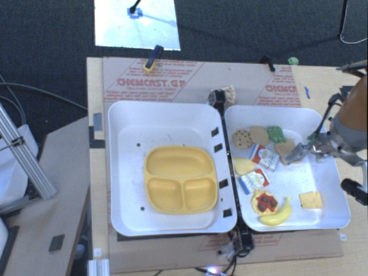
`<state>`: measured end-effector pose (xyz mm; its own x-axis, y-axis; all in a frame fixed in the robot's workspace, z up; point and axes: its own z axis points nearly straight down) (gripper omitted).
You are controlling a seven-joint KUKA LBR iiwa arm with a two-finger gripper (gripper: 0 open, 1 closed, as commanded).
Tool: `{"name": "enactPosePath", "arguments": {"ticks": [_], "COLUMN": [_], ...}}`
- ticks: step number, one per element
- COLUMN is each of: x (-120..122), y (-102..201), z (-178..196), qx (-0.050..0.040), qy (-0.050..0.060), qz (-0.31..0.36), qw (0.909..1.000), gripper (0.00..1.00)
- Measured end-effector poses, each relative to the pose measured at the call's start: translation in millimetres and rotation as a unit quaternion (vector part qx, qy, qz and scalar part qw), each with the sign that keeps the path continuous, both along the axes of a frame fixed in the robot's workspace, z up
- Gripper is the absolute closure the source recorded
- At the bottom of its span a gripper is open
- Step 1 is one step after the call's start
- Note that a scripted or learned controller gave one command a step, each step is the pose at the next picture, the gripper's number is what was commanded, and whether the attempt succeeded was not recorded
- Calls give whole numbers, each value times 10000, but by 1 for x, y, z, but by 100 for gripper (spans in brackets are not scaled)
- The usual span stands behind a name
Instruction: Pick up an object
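Plastic toy food was scattered across the right shallow white bin (330, 154): a round chocolate-chip cookie (242, 137) and a knobbly green piece (276, 134) near the far edge, a curved yellow banana (278, 214) at the near edge, and a flat yellow cheese square (311, 200) toward the near right corner. The grey two-finger gripper (296, 154) was poised over a tan biscuit (283, 148) mid-bin; its spread could not be told. A smooth yellow three-compartment tray (181, 179) was centred in the left white bin (123, 154).

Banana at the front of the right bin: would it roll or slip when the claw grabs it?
The banana is curved and lies flat, so it probably rocks rather than rolls. Its smooth, glossy skin may slip. It touches the strawberry piece, which would likely get nudged.
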<state>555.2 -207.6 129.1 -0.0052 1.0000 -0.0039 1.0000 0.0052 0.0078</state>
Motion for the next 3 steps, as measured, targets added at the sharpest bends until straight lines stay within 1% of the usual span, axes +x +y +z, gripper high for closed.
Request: {"name": "enactPosePath", "arguments": {"ticks": [1, 2, 3], "x": [103, 59, 116], "y": [32, 52, 33], "z": [-26, -41, -42], "qx": [7, -7, 10], "qy": [-21, -27, 26], "qz": [29, -22, 12], "qw": [10000, 10000, 10000], "gripper": [0, 0, 0]}}
